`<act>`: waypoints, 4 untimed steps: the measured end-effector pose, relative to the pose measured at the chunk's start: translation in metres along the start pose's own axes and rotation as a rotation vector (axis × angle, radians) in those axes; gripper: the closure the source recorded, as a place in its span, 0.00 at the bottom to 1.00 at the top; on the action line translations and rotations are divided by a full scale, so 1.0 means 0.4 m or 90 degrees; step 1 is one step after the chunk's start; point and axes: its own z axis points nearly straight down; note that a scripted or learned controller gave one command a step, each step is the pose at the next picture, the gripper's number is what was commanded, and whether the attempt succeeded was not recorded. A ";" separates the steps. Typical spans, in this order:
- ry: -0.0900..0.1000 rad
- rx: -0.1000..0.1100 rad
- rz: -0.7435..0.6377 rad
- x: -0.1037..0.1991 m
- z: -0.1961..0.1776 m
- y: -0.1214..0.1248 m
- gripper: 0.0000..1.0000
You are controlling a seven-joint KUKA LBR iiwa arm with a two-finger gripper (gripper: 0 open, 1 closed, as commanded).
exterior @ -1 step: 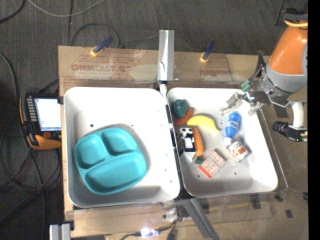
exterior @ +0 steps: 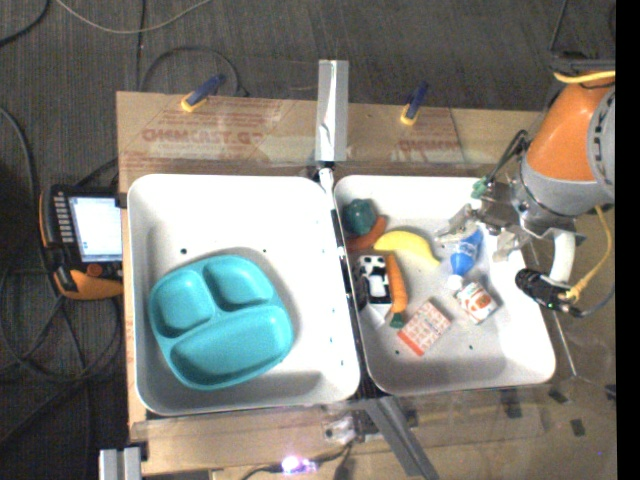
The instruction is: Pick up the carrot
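The carrot [exterior: 397, 282] is a slim orange stick with a green tip, lying nearly upright in the left half of the right bin [exterior: 520, 353]. It sits between a black-and-white box [exterior: 375, 276] and a patterned red packet [exterior: 424, 327], just below a yellow banana [exterior: 406, 244]. My gripper [exterior: 468, 230] hangs over the bin's upper right area, above a blue bottle [exterior: 463, 256], well to the right of the carrot. Nothing shows between its fingers.
A teal round object [exterior: 360, 214] and a second orange piece [exterior: 366, 236] lie at the bin's upper left. A small white and orange packet [exterior: 476, 301] lies right of the carrot. The left bin [exterior: 160, 208] holds a teal divided plate [exterior: 222, 316].
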 end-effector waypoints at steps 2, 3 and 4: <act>-0.003 -0.003 -0.453 0.089 0.222 0.014 0.00; -0.020 -0.026 -0.310 0.109 0.217 -0.053 0.00; -0.020 -0.025 -0.310 0.109 0.218 -0.053 0.00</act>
